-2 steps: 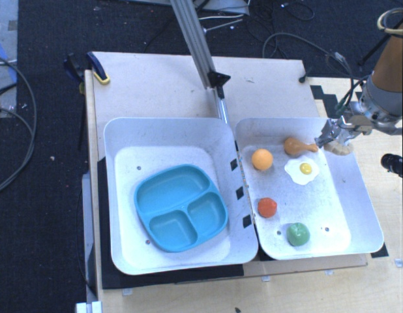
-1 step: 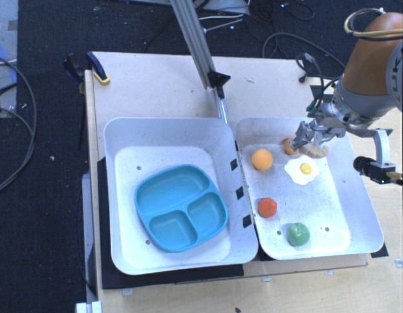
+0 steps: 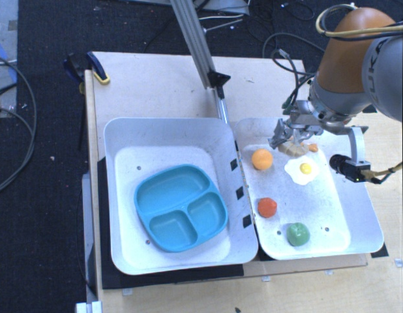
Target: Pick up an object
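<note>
So the gripper (image 3: pixel 287 137) was down at the far end of the right bin (image 3: pixel 358 230), right over a tan lumpy thing (image 3: pixel 294 149). Honestly couldn't tell if it had hold of it. A fried egg toy (image 3: pixel 302 171) sat just beside, an orange ball (image 3: pixel 262 160) to the left, a red ball (image 3: pixel 267 207) and green ball (image 3: pixel 297 234) nearer. The blue divided tray (image 3: pixel 181 207) sat in the left bin (image 3: pixel 123 142).

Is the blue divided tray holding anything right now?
Empty. The blue divided tray lies flat in the left bin; all three compartments show bare blue.
</note>
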`<control>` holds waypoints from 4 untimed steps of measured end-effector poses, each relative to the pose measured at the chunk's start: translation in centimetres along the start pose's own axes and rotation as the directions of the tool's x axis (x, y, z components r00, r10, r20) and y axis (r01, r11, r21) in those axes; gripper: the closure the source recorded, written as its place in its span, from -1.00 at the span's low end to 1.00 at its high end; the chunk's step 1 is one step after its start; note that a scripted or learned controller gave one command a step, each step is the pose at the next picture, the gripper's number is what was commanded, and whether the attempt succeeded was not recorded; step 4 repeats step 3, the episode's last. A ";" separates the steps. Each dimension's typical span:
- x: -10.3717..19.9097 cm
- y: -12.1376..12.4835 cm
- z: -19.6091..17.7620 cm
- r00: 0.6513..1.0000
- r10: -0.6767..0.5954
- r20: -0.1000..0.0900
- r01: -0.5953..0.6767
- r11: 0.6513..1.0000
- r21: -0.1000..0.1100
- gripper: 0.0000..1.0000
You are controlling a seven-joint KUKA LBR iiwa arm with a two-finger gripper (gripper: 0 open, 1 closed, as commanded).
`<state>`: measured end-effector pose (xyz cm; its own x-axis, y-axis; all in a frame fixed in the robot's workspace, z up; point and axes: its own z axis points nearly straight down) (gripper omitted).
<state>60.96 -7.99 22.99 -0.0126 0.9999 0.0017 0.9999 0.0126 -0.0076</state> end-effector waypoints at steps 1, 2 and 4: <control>5.8 -0.6 -0.5 1.000 0.000 0.000 0.000 1.000 0.001 1.00; 12.5 -1.3 0.3 1.000 -0.001 0.001 0.001 1.000 0.002 1.00; 17.9 -2.1 1.5 1.000 0.000 0.003 0.000 1.000 0.002 1.00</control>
